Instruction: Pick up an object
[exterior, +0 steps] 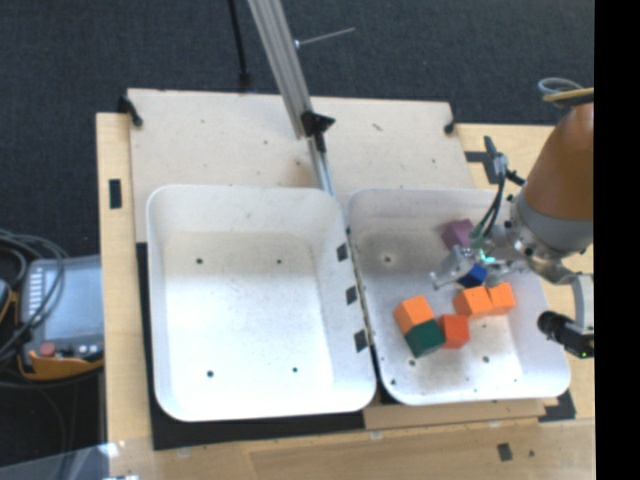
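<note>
Left bin [250,298] floor lies open; in the right bin [400,238], clustered blocks [440,323] crowd the middle, leaving its near-left corner free

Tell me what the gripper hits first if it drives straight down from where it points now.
Probably the orange block right beneath the gripper, in the right bin; depth is unclear from this slanted view.

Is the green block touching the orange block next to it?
Touching. In the camera view the green block sits pressed against the orange block above it in the right bin, with no white floor showing between them.
</note>
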